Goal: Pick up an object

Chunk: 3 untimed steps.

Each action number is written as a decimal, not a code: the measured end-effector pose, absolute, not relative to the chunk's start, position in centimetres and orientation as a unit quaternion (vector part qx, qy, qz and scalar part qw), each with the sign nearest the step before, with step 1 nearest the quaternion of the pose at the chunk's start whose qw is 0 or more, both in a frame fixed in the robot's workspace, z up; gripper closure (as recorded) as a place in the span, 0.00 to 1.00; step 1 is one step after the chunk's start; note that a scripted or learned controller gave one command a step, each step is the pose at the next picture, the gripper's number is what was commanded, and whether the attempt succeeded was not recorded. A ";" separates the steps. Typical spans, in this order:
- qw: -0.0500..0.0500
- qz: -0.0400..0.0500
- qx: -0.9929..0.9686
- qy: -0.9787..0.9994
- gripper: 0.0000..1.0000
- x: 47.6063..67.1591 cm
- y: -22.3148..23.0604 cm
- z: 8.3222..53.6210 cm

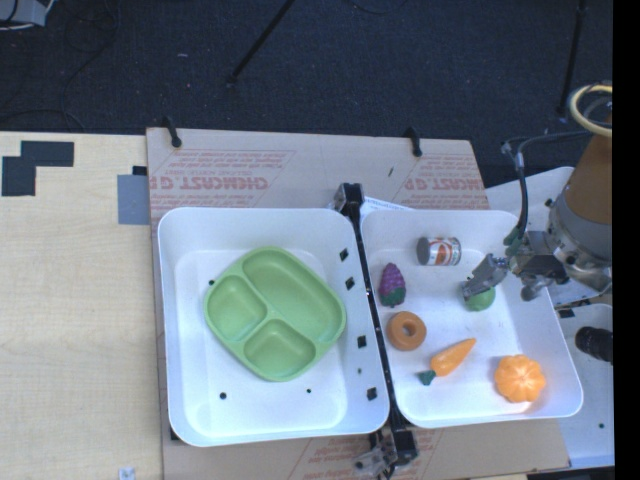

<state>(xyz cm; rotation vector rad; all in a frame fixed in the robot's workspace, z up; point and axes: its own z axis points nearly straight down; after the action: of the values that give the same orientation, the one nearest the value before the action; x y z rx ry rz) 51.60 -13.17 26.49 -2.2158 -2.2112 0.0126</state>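
My hand (487, 280) is down in the right bin (560, 393), near its far right side. It is right on top of a small green thing (481, 299). My grey fingers touch it, but I cannot tell if they are apart or pressed together, or if they have the green thing between them.

The other toys lie around my hand. There is one little can (439, 251), just to the left of my hand and a bit farther back. There is one purple bunch of grapes (392, 284), farther left, near the wall between the bins. There is one brown donut (406, 330), left of my hand and closer to the front. There is one orange carrot (451, 357) in front of my hand. There is one round orange (520, 378) in the front corner.

Well apart from my hand, the left bin (190, 408) has one green plate (275, 312) with three parts.
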 end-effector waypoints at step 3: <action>0.004 0.002 -0.707 -0.707 0.00 51.6 -12.9 16.3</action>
<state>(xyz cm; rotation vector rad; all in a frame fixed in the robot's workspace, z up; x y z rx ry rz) 51.60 -12.88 16.27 -2.2152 -2.2150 0.0077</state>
